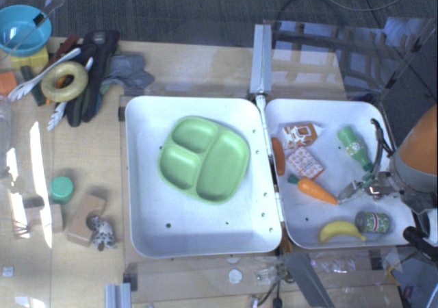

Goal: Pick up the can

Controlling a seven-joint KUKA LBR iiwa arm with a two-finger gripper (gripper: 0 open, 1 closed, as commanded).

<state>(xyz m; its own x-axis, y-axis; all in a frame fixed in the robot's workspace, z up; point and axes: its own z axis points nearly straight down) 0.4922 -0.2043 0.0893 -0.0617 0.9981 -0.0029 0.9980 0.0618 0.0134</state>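
Can (373, 222) first: we found it lying on its side near the front right corner of the right bin (321, 109), a small green-labelled tin, just right of the banana (341, 231). Our gripper (356, 189) hung a little above and to the left of it; its two thin metal fingers pointed left toward the carrot (317, 190), they stood slightly apart, and nothing sat between them. The can lay clear of the fingertips, untouched by them as far as we could judge. Behind the fingers we saw the grey wrist and the orange band of the arm (419, 146) coming in from the right.

Working outward in the same bin, we noted the carrot lying slantwise just left of the fingertips, a checked red-and-white packet (303, 161) above it, a small carton with a red and white label (300, 134) further back, and a red sausage (277, 155) along the bin's left wall. A green bottle (354, 145) lay toward the back right.

The left bin (147, 224) held a green divided plate (204, 158) near its middle.

On the bench (75, 170) to the left we saw a blue bowl (24, 27), a yellow ring of tape (65, 81), dark gloves (92, 84), a green cap (61, 188) and a wooden block (85, 216)
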